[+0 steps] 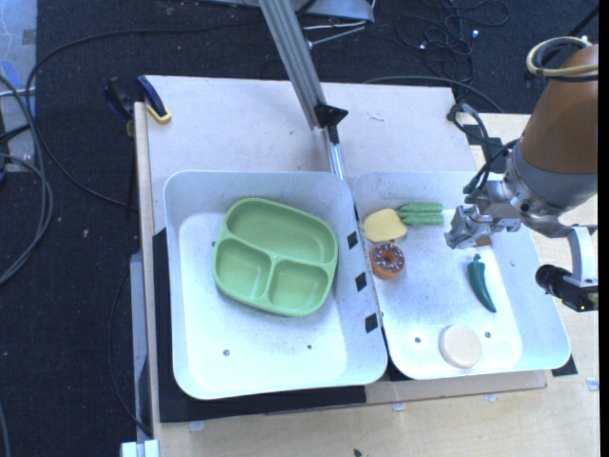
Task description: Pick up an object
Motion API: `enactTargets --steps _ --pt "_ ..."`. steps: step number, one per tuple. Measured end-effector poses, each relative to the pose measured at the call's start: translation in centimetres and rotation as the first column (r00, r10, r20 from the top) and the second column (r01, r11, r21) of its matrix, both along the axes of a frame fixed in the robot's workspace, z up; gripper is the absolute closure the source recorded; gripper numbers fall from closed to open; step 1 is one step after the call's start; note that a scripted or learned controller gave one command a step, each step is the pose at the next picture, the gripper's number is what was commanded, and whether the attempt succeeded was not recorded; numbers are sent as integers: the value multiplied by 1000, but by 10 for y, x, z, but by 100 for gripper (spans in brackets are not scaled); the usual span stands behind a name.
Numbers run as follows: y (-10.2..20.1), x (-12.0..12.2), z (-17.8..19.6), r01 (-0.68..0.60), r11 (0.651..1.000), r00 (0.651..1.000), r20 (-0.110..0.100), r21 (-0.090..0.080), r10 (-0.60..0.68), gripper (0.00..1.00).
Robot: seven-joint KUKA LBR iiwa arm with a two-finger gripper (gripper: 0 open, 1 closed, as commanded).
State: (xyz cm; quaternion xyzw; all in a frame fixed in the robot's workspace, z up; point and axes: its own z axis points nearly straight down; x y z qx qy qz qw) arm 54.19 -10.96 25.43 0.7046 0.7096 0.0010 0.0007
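Camera view is showing two bins side by side on the tabletop (pixel 238 122). The left bin (pixel 190 350) is carrying a green tray (pixel 276 255) with three compartments, lying flat and well apart from the arm.

The right bin (pixel 533 346) is holding the candidates for picking. A yellow piece (pixel 383 224) is sitting at its far left, with a donut (pixel 387 260) touching it on the near side and a bunch of green beans (pixel 420 213) just beside it on the right. A cream disc (pixel 461 346) is lying near the front wall, and a green pepper (pixel 481 282) is lying further right.

The hand (pixel 468 232) is hanging above the bin floor between the beans and the pepper, just beyond the pepper's far tip; whether it is released or clenched I cannot tell, and nothing is visibly between its fingers.

Judging from this, the hand is risking a descent onto bare floor between the two green things. The pepper is slim and slanted, so an off-centre closure could be flicking it aside. The yellow piece and donut are crowding each other, inviting a double or slipping grasp.
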Motion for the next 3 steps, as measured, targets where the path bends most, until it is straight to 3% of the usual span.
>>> enactTargets --steps 2,3 --pt "109 38 -9 -1 1000 1000 0 0 1 100" --pt "163 46 -2 0 1000 1000 0 1 0 100"
